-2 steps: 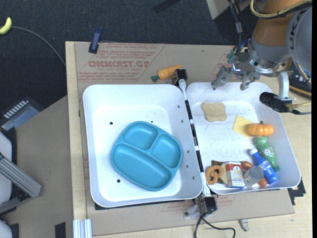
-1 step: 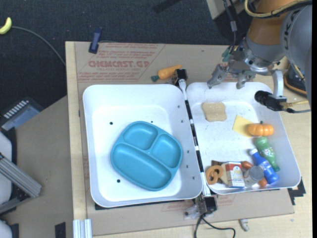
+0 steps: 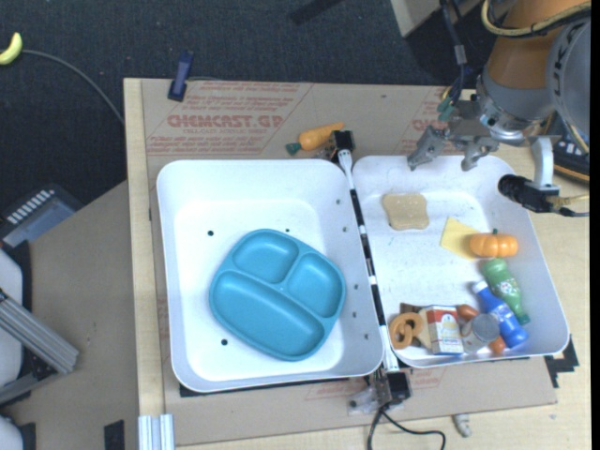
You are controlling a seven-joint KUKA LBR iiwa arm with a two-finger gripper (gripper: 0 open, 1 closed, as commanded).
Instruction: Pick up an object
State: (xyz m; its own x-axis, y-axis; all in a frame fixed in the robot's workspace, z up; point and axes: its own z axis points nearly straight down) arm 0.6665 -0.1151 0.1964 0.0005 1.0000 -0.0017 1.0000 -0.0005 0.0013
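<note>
Cardboard-topped bench (image 3: 234, 111) held two bins; spread, empty fingers (image 3: 448, 146) hovered at twelve o'clock above light, soft-looking bread slice (image 3: 406, 211), best pinched edgewise.

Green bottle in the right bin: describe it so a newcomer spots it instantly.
Start at the right bin, the one holding the small items. Along its right side, the green bottle lies just below the orange pumpkin-shaped toy and just above the blue bottle. It is the bin's one green item, with a pale patch on its side.
</note>
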